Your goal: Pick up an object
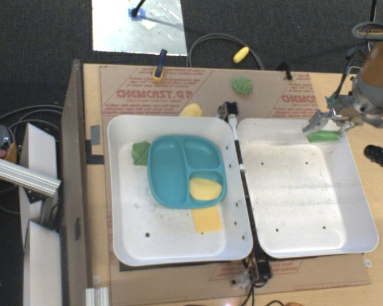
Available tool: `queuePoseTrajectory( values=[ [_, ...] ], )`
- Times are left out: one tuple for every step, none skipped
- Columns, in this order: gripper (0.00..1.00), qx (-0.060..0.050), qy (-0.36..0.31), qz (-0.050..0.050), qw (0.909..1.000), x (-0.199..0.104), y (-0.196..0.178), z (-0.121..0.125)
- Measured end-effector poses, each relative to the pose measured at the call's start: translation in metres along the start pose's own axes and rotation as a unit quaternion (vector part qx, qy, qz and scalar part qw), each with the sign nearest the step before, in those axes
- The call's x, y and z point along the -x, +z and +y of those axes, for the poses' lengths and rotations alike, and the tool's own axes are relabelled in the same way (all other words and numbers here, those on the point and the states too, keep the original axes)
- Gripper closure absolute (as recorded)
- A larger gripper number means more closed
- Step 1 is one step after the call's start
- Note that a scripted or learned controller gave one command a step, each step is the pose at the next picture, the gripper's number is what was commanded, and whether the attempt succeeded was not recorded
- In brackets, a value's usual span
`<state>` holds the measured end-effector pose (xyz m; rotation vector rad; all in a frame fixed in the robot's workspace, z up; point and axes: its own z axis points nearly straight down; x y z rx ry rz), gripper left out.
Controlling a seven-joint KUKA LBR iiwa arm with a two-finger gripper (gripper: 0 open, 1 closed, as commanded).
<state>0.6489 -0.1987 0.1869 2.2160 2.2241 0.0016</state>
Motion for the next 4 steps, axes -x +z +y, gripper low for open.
queuePoseTrajectory(
  values=[
    [0.0,-0.002,-0.001,0.0,1.0,0.007,0.082,0.019],
    [1.0,0.002,-0.002,-0.002,1.0,0.008,0.065,0.021],
    [1.0,-0.001,0.001,0.001,1.0,-0.041,0.019,-0.05],
    [1.0,0.002,-0.004,0.001,1.0,-0.1,-0.012,-0.029]
  ],
)
